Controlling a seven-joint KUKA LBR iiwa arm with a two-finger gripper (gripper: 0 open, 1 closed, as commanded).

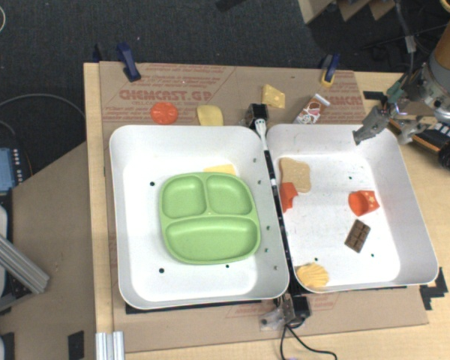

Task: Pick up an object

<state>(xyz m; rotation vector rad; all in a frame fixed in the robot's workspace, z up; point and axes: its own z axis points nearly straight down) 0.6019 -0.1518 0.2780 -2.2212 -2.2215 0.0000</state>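
Note:
My gripper point(385, 129) hangs over the far right corner of the right bin point(405, 172), open, with nothing between its fingers. Below it in that bin lie a beige toast slice point(295, 172), a small red piece point(287, 196), a red-orange block point(364, 202), a brown chocolate bar point(358, 235) and a yellow crinkled piece point(313, 276) at the near edge. None of them touches the gripper. The left bin point(127, 201) holds a green divided plate point(208, 217) with a pale yellow slice point(220, 169) behind it.
On the board behind the bins lie an orange-red round item point(164, 112), a yellow lump point(209, 115), a cheese wedge point(273, 95), a small red-white packet point(311, 111) and a black piece point(256, 114). Blue clamps point(127, 62) hold the board's far edge.

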